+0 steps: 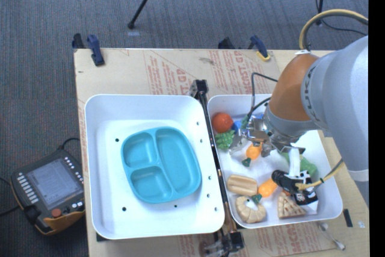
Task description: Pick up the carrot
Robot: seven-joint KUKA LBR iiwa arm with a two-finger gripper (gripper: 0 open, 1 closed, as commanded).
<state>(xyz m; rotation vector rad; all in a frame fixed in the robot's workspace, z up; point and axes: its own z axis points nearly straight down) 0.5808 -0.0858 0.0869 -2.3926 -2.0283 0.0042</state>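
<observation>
The jaws (255, 142) hang over the carrot (252, 153) in the right bin (328, 153); whether they grip, I cannot tell. It looks light, stiff, slick: pinch mid-body.

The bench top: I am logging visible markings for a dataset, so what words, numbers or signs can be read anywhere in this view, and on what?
Red printing on the brown board under the bins: upside down and partly hidden, with what look like letters and warning triangles; no word reads with certainty.
Handheld control unit on the floor at left: screen and buttons too small to read.
White bins, blue tray, toy food and arm: no text seen.
</observation>
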